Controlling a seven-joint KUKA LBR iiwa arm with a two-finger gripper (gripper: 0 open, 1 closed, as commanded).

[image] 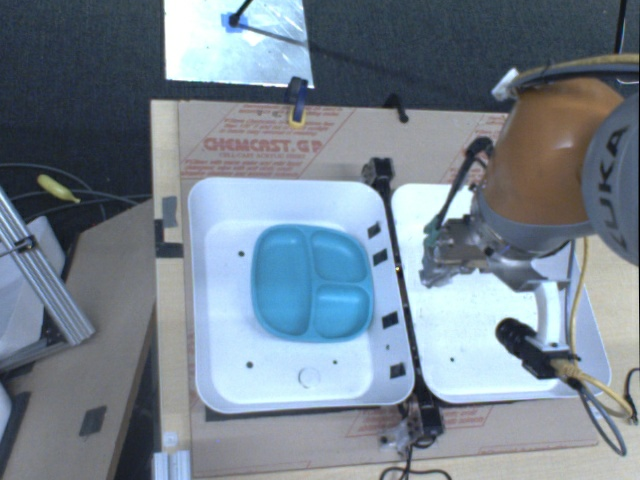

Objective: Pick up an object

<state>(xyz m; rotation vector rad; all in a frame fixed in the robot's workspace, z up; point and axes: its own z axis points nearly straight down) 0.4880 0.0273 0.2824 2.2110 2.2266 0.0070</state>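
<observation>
One blue divided plate point(310, 281) lies in the neighbouring bin point(215, 298), well apart from the gripper point(440, 263), its finger spacing impossible to tell.

Two shallow white bins sit side by side on the bench: a left bin point(215, 268) and a right bin point(470, 368). One blue divided plate point(310, 280) lies in the left bin, and it has three compartments. One arm point(555, 158) hangs over the right bin, carrying one gripper point(440, 258). One sheet of printed cardboard point(265, 143) lies under the bins. One reflective square panel point(235, 28) lies beyond the bench.
</observation>
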